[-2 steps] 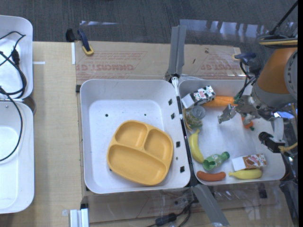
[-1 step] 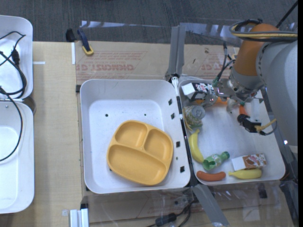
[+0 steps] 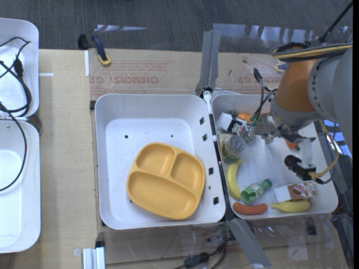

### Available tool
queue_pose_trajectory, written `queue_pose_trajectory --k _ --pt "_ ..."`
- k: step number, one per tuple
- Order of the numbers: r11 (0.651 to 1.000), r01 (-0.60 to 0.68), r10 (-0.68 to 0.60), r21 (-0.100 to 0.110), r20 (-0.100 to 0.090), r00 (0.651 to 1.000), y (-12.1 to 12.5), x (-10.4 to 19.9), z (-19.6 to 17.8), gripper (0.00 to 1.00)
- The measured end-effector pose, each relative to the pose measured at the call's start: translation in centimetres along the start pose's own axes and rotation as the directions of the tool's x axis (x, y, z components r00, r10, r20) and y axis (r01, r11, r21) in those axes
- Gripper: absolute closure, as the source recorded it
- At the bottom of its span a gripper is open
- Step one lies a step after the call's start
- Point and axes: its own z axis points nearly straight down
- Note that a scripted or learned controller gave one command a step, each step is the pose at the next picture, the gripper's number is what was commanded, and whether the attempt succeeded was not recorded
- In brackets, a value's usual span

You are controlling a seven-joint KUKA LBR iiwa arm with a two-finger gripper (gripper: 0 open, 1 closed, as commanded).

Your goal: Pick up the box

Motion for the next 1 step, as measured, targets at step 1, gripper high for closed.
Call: queue_pose_trajectory --k 1 --pt "0.959 -0.271 0.272 0.081 -0.011 0.962 3.25 -2.0 1.14 0.0"
